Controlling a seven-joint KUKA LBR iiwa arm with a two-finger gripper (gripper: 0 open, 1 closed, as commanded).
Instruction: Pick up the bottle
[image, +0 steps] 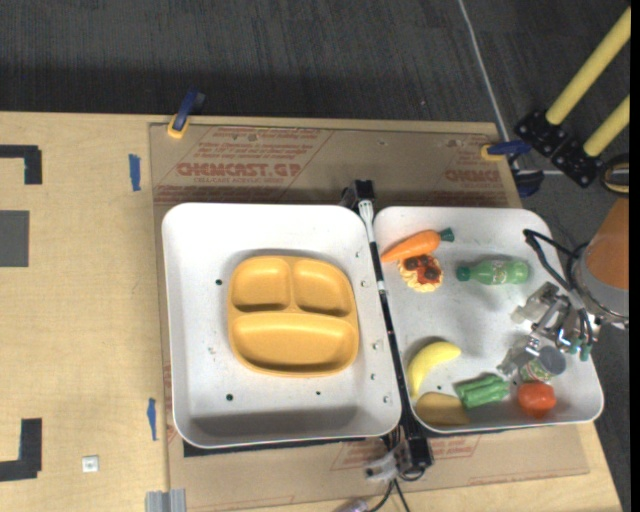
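Note:
A green bottle lies on its side in the upper part of the right bin, its cap end pointing left. My gripper hangs over the right side of that bin, below and to the right of the bottle and apart from it. It sits just above a red tomato. The arm's orange band is at the right edge of the view.
The right bin also holds a carrot, a small pizza-like toy, a banana, a dark green item and a brown item. In the left bin is a yellow divided plate.

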